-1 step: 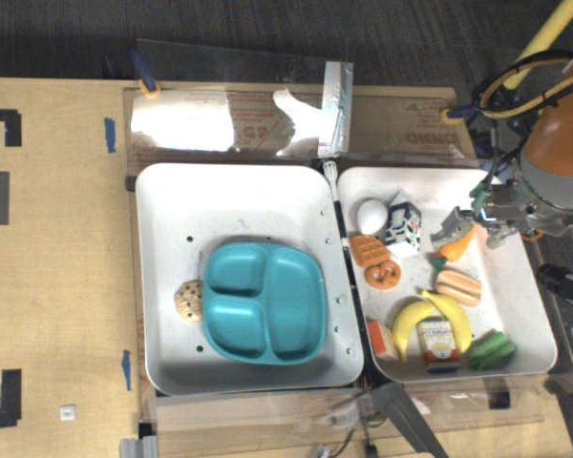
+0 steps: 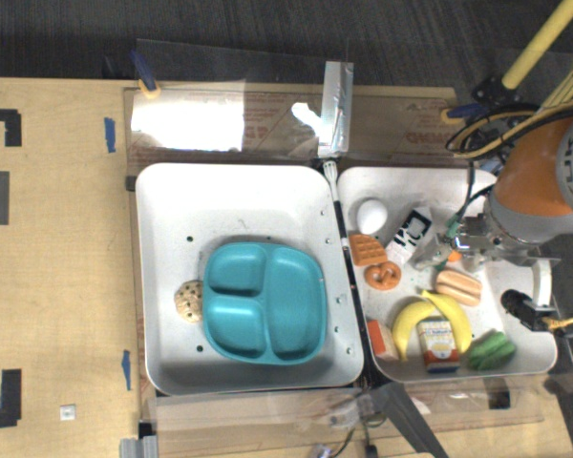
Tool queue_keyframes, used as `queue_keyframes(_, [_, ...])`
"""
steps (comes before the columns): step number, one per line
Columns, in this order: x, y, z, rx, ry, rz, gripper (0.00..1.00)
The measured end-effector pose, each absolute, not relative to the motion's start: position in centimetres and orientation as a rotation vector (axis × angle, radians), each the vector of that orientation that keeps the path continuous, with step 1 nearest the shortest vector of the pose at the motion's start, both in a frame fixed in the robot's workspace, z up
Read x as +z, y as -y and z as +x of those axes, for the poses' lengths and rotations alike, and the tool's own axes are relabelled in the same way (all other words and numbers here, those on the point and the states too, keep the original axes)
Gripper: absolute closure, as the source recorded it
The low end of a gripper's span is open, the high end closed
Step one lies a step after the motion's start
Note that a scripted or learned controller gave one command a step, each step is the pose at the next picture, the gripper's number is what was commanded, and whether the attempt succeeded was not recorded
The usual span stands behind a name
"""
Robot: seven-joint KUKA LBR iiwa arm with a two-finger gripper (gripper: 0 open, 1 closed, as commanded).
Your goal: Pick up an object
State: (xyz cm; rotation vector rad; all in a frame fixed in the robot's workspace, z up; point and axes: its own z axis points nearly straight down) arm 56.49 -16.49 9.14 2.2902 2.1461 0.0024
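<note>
- The desk [image 2: 48, 256] carries two shallow white bins side by side; the left bin [image 2: 162, 198] holds a teal divided plate [image 2: 265, 301], which serves here as the landmark.
- A speckled cookie [image 2: 188, 300] lies just beside the plate's left edge, touching or nearly touching it.
- The right bin [image 2: 401, 181] sits to the right of the plate, past the divider between the bins.
- In that bin, nearest the plate, lie an orange waffle-like block [image 2: 368, 249], an orange ring shaped like a pretzel [image 2: 383, 275] just below it, and a small orange piece [image 2: 374, 338] by the bin's near wall.
- A white ball-like object [image 2: 371, 216] and a black-and-white packet [image 2: 410, 230] lie farther right and higher than the plate.
- A banana [image 2: 408, 319] curves around a small carton with a red label [image 2: 438, 341]; a hot dog [image 2: 457, 284] lies above them, and a green vegetable [image 2: 490, 349] lies farthest from the plate.
- The gripper [image 2: 449, 241] of the grey arm with the orange band [image 2: 540, 175] hangs over the right bin, just above the hot dog; I cannot tell whether it is released or clenched, and nothing is visibly grasped.
</note>
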Motion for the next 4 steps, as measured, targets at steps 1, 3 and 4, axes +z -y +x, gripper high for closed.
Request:
queue_keyframes(1, [8.8,20.1,61.7,0.014,-2.151,2.292,0.0])
queue_keyframes(3, [9.9,20.3,61.8,0.011,-2.147,2.286,1.0])
queue_keyframes(4, [20.6,15.1,60.7,0.008,-1.934,2.469,1.0])
